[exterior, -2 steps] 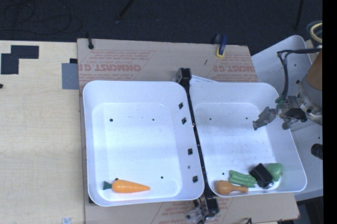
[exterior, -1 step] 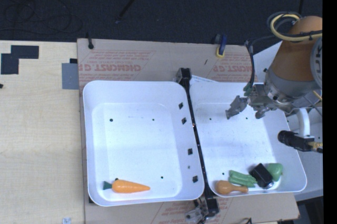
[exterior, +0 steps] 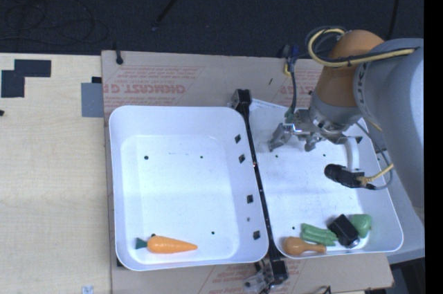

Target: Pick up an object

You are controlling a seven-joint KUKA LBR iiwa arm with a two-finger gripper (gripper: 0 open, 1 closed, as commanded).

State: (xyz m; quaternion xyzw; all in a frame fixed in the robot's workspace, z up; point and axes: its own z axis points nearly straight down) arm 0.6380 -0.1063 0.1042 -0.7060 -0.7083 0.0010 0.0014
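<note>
The gripper (exterior: 296,135) hangs spread and empty over the right bin (exterior: 387,244), needing a descent onto the toys (exterior: 332,234).

Bright even light, soft focus, faint shadows.

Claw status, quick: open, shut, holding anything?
Claw: fingers spread open, nothing between them, above the far end of the right bin.
</note>
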